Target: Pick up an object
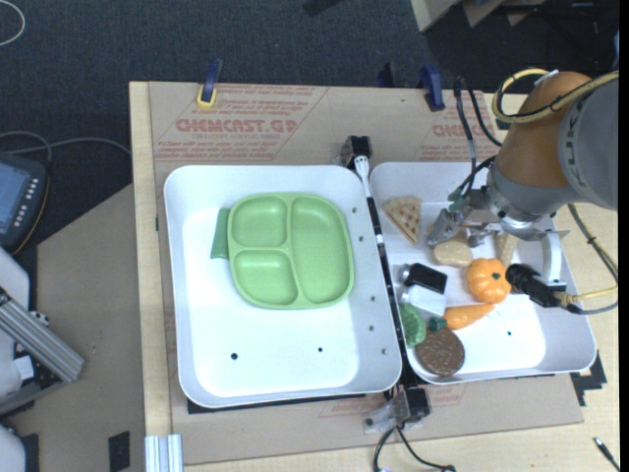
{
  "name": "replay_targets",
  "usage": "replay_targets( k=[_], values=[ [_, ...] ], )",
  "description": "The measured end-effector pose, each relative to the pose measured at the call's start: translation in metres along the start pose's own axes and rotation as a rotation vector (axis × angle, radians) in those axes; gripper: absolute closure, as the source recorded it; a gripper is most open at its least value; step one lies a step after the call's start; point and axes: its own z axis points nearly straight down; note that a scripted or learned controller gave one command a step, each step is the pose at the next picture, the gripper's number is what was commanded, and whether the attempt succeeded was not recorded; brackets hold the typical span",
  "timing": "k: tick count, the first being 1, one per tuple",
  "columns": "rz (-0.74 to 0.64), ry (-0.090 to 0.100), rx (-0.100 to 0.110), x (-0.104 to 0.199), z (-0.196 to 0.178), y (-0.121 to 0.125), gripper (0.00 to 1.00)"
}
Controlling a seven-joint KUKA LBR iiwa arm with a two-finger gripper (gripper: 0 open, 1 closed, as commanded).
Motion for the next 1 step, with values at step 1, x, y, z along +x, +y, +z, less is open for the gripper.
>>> replay_targets(
  k=[1],
  values=[
    [-0.002, -0.001, -0.005, -0.0037, -0.0608, 0.0082, 1.0]
  ],
)
